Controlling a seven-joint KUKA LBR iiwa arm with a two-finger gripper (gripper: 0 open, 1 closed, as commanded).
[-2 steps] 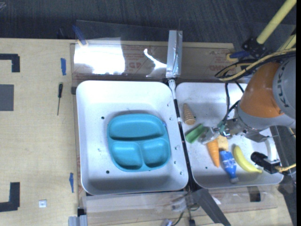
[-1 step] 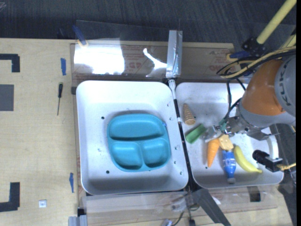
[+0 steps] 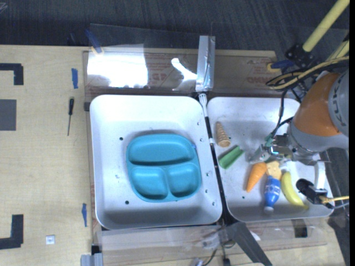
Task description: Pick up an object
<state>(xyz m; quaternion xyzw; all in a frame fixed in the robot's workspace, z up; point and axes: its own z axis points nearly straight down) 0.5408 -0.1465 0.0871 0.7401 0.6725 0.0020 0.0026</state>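
1. The pale wooden surface [image 3: 39, 165] carries two shallow white plastic bins side by side, the left bin [image 3: 105, 121] and the right bin [image 3: 244, 107], with their inner rims touching along the middle.
2. In the left bin lies a turquoise plastic tray with three compartments [image 3: 163, 166], flat on the bin floor and roughly centred.
3. The grey arm with its orange band [image 3: 317, 112] reaches in from the right, over the right bin's right half.
4. The hand [image 3: 273, 151] sits low over the middle of the right bin, just above the cluster of objects; whether its fingers are spread or closed cannot be told, and nothing can be seen held between them.
5. Just below the hand lies an orange carrot-shaped toy [image 3: 255, 176], tilted, with its narrow end toward the bin's front.
6. Beside the carrot, to its right, is a small blue and white bottle [image 3: 272, 192], and right of that a yellow banana [image 3: 292, 189]; the three lie close together.
7. A green cylindrical piece [image 3: 230, 157] lies left of the carrot, near the bin's left wall.
8. A tan ridged cone-shaped object [image 3: 222, 134] rests above the green piece, also near the left wall.
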